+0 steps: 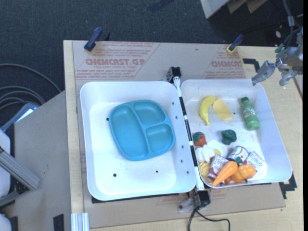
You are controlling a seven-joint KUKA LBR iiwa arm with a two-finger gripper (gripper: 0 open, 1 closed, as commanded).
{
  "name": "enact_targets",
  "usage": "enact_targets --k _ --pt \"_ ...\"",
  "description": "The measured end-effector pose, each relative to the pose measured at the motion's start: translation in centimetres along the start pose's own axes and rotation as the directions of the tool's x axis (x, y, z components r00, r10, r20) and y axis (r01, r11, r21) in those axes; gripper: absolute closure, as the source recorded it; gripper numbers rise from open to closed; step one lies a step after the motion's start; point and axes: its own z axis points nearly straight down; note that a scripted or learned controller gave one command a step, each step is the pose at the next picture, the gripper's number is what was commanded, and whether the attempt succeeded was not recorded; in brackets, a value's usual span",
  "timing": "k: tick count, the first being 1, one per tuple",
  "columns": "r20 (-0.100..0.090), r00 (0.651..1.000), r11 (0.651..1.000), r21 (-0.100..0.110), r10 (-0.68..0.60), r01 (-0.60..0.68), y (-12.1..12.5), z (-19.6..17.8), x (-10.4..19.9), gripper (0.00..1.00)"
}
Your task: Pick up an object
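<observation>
The gripper (263, 73) hangs above the right bin's (274, 129) far corner; its finger state cannot be told. The bottle (249, 113) lies near a banana (207, 109)

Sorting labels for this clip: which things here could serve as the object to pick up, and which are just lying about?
Candidates, right bin:
banana
green bottle
carrot
tomato
dark green lump

Just there:
blue divided plate in left bin
clamps
cables
</observation>
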Motion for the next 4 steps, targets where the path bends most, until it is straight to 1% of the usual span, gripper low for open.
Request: enact_targets --k 1,2,3,4 --pt "-0.01 1.0 1.0 0.007 -0.002 0.003 3.7 17.6 -0.9 0.0" --pt "-0.001 1.0 1.0 -0.001 -0.004 0.004 3.9 16.2 -1.1 1.0" --pt "-0.003 1.0 1.0 0.0 -0.004 0.004 3.9 16.3 -1.0 0.0" --pt "-0.001 1.0 1.0 0.001 -0.001 0.001 3.7 19.0 1.3 0.0"
